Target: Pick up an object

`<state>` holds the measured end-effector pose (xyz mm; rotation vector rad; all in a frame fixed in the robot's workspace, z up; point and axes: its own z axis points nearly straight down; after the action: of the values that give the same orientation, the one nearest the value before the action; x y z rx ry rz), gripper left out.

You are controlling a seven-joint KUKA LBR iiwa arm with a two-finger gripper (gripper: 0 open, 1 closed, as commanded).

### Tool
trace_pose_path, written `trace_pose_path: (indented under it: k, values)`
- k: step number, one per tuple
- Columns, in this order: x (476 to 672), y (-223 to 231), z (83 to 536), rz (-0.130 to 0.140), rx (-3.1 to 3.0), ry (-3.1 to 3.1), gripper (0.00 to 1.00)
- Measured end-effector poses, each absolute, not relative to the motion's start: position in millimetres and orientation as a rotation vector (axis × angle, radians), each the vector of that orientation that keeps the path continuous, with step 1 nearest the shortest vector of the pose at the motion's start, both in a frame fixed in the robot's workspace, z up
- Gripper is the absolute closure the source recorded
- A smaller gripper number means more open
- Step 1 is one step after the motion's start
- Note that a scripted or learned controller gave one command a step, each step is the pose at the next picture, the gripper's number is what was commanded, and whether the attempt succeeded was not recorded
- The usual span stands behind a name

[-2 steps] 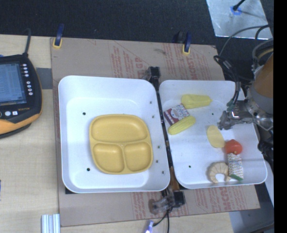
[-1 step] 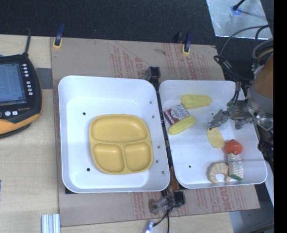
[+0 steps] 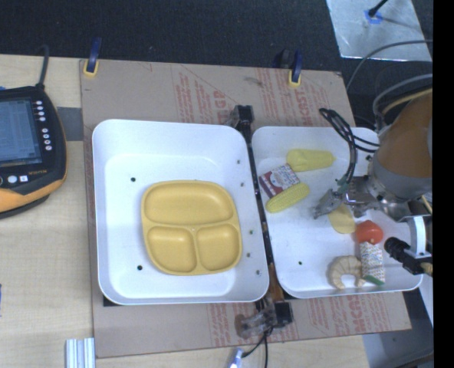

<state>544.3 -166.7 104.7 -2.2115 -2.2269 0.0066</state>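
Toys crowd the right bin (image 3: 304,271): corn (image 3: 287,198) and a packet (image 3: 279,179) by the left wall, a yellow piece (image 3: 310,159) above, a tomato (image 3: 370,231) and a croissant (image 3: 345,271) lower right; the tool (image 3: 324,205) hangs low over mid-bin, just beside a pale yellow lump (image 3: 342,221), how wide it stands cannot be told; corn looks the likeliest target, probably light, hard, slick plastic, prone to roll; best pinched across its middle; the tray (image 3: 191,226) sits in the left bin (image 3: 120,205).
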Motion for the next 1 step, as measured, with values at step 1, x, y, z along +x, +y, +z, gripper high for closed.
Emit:
trace_pose_path:
  k: [1]
  values:
    - [587.6, -212.1, 197.7, 0.001, -2.217, -2.226, 0.00]
